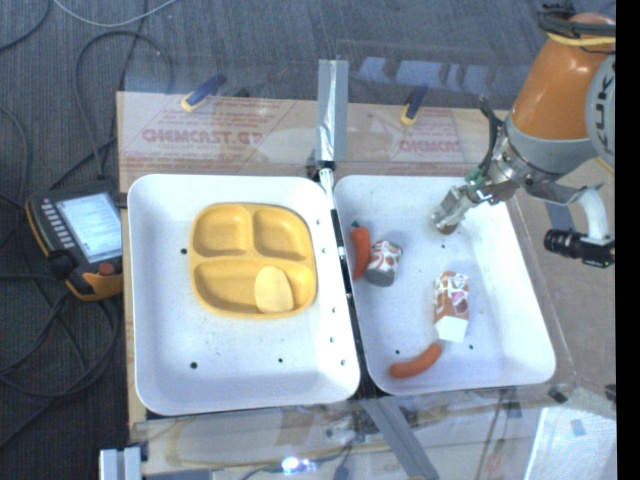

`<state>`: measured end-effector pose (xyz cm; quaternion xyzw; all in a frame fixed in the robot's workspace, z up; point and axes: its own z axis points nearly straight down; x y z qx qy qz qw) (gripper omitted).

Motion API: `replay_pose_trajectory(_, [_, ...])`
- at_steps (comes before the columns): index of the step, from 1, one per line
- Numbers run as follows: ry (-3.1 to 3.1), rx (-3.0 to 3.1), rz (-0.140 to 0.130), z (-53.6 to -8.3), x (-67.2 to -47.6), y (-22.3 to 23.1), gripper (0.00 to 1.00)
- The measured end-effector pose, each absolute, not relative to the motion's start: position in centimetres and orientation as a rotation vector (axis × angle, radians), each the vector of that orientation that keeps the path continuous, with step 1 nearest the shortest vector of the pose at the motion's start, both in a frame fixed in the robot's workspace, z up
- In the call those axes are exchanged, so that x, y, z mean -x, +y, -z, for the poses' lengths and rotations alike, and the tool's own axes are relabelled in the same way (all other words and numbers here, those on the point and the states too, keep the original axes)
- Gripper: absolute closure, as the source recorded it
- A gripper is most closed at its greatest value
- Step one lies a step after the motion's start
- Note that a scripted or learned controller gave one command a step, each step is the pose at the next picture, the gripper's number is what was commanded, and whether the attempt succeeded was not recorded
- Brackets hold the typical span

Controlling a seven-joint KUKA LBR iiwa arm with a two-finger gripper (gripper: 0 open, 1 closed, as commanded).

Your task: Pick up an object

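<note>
In the right bin [520,353] lie a small carton with a red and white print [451,306], a red sausage [415,361] near the front wall, an orange carrot [359,249] against the left wall, and a small printed can [383,261] on its side beside the carrot. My gripper [449,211] hangs over the bin's back right part, above and behind the carton, apart from every object. Nothing shows between its fingers.
The left bin [160,368] holds a yellow compartment plate [252,258] with a pale yellow oval piece [273,290] in its front right section. A metal post [331,108] stands behind the bins' shared edge. A handheld pendant [80,233] lies at the left of the bench.
</note>
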<state>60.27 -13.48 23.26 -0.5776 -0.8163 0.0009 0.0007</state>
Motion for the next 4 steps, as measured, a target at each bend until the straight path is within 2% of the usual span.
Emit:
replay_pose_trajectory(1, [-2.793,1.428,-0.002,-19.2,-53.5,-11.2,1.00])
replay_pose_trajectory(2, [-2.686,1.622,-0.003,-21.1,-48.5,-15.2,1.00])
replay_pose_trajectory(3, [-2.897,1.207,0.000,-21.5,-51.7,-11.6,1.00])
replay_pose_trajectory(4, [-2.902,1.194,0.000,-25.2,-49.6,-6.6,1.00])
